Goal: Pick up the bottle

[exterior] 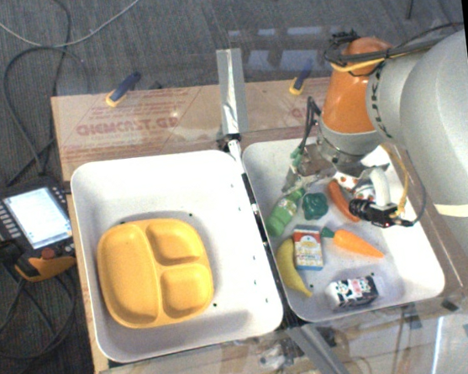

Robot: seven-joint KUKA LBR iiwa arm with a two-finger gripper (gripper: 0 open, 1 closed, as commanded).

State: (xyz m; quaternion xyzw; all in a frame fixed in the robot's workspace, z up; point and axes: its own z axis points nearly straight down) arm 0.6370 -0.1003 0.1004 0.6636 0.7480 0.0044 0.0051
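The bottle (285, 211) is small and light green, and it lies tilted in the right bin (423, 277) close to that bin's left wall. My gripper (300, 170) hangs just above and to the right of the bottle's upper end, below the arm's orange band (351, 104). From this angle I cannot see if it touches the bottle. The arm's dark wrist parts hide the space around the bottle's top.
Around the bottle lie a dark green toy (314, 206), a banana (290, 270), a small juice box (308, 249), a carrot (358, 243) and a black-and-white carton (353, 291). A yellow divided plate (155, 269) fills the left bin (131, 173).
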